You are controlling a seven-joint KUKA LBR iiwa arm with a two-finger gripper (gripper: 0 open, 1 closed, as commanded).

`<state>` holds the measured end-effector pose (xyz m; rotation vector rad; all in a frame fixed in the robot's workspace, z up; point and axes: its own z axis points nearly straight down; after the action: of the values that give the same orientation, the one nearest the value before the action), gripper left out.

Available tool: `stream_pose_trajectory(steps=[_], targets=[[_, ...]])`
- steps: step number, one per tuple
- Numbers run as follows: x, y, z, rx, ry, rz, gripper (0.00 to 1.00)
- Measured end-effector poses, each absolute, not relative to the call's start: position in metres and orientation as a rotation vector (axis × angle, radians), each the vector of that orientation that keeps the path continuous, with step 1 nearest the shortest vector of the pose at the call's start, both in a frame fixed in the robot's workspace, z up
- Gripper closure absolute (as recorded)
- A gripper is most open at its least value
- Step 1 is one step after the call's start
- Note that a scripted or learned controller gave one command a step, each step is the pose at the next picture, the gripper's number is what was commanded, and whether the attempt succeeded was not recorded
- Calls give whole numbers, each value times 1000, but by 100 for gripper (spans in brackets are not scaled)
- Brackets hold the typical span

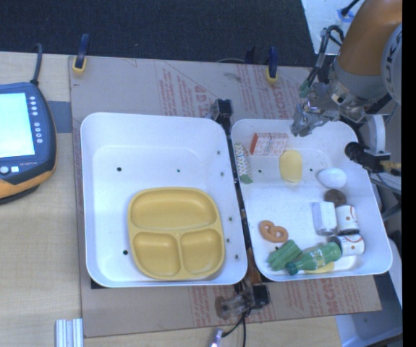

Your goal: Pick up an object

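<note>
A jumble of small things is lying in the right-hand bin [378, 215] of two shallow white bins sitting side by side on a worktop [27, 266]. Nearest the end effector [302, 125], a small red-and-white packet [268, 144] is lying flat with its long side running left to right, and just beside it a pale yellow block [291, 165] is standing with its long side running up and down the view. One white egg-shaped piece [331, 177] is resting to the right of the block, with a small brown round thing [334, 197] just below it. Two small white containers [336, 217] are sitting close together near the right wall. One pretzel [273, 231] is lying near the middle of the bin floor. A green bottle [315, 257] is lying on its side at the lower edge, its long axis running left to right with a slight upward tilt toward the right, next to a green leafy toy [283, 254]. A speckled strip [242, 162] is lying along the left wall, pointing up and down. The end effector is hanging over the upper rim of this bin, nothing is showing between its fingers, and how far apart they are cannot be told. The left bin [99, 157] is holding one yellow divided tray [175, 232] with three compartments. One tablet-like control pendant [9, 136] is resting at the far left of the worktop.
</note>
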<state>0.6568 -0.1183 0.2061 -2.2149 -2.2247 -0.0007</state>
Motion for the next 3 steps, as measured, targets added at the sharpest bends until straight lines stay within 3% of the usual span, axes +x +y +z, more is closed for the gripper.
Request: stream_pose_trajectory(steps=[1,2,3], targets=[[597,-135,193,-2215,-2225,7,100],[598,-134,193,-2216,-2225,6,0],[624,-176,91,-2215,-2223,7,0]])
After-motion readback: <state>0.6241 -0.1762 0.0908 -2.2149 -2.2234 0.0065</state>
